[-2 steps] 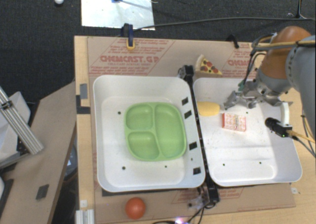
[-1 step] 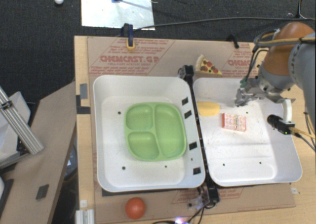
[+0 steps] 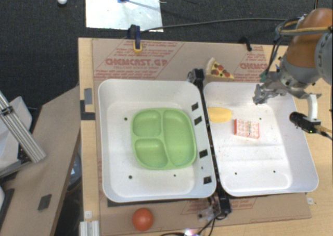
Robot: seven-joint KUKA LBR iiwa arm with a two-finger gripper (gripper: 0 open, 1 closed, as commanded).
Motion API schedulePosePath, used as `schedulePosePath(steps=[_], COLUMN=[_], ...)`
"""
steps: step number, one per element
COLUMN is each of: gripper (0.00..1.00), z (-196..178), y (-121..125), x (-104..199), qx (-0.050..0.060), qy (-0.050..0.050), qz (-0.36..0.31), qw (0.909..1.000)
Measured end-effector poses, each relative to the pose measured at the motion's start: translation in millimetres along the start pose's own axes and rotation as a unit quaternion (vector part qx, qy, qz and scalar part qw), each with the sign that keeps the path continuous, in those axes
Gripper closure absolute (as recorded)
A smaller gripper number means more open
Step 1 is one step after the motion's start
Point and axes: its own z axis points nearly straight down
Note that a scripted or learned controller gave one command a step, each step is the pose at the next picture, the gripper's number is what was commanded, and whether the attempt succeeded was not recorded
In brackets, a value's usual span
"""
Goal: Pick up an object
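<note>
In the right bin (image 3: pixel 270 177) lie a yellow banana-like piece (image 3: pixel 219 114) near the left wall and a pink-and-white checked block (image 3: pixel 246 128) just right of it. My gripper (image 3: pixel 260 97) hangs over the back right part of that bin, up and to the right of the pink block, with nothing visible between its fingers. The grey arm with its orange band (image 3: pixel 311 32) reaches in from the right.
The left bin (image 3: pixel 114 99) holds a green sectioned tray (image 3: pixel 163 138). A toy pizza slice (image 3: pixel 219 69) lies on the cardboard behind the bins. An orange-red ball (image 3: pixel 142 219) sits on the bench in front of the left bin.
</note>
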Motion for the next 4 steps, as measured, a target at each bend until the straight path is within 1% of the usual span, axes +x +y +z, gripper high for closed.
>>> schedulePosePath(steps=[1, 2, 3, 4], gripper=[1.0, 1.0, 1.0, 1.0], z=[-65.5, -106.3, -103.4, -91.7], y=[1.5, 3.2, -7.4, -22.0], x=[0.5, 0.3, 60.1, 118.0], qx=[-0.001, 0.0, 0.003, 0.004], qy=[0.0, 0.0, 0.001, 0.002], qz=[0.0, 0.0, -0.002, -0.002], qw=[1.0, 1.0, 1.0, 1.0])
